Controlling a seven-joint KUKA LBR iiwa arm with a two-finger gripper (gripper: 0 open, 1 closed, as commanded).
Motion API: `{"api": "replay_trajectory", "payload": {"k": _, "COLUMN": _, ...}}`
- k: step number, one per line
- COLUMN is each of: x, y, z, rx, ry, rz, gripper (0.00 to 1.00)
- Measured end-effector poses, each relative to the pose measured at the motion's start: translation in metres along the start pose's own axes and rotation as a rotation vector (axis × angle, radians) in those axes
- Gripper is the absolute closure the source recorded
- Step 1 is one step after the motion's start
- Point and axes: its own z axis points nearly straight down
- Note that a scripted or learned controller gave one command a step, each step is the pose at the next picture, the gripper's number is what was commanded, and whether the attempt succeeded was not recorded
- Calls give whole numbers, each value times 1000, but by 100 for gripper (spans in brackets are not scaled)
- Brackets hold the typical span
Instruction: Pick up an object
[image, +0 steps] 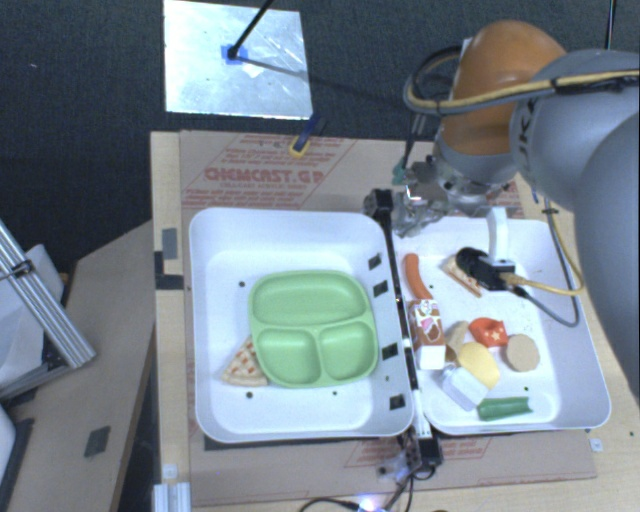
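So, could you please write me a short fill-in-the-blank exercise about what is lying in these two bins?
1. The green tray lies in the ____ bin.
2. The waffle wedge lies by the tray's lower ____ corner.
3. The sausage lies in the ____ bin.

Missing words: left; left; right

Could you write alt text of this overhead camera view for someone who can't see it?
A grey robot arm with an orange band reaches from the right over two white bins. The right bin holds toy food, including a hot dog, tomato and green bean. The left bin holds a green divided plate with a waffle wedge beside it.
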Motion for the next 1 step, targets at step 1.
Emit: {"api": "replay_trajectory", "payload": {"k": 1, "x": 37, "y": -25, "z": -2, "rx": 1, "ry": 0, "rz": 2, "gripper": 100}}
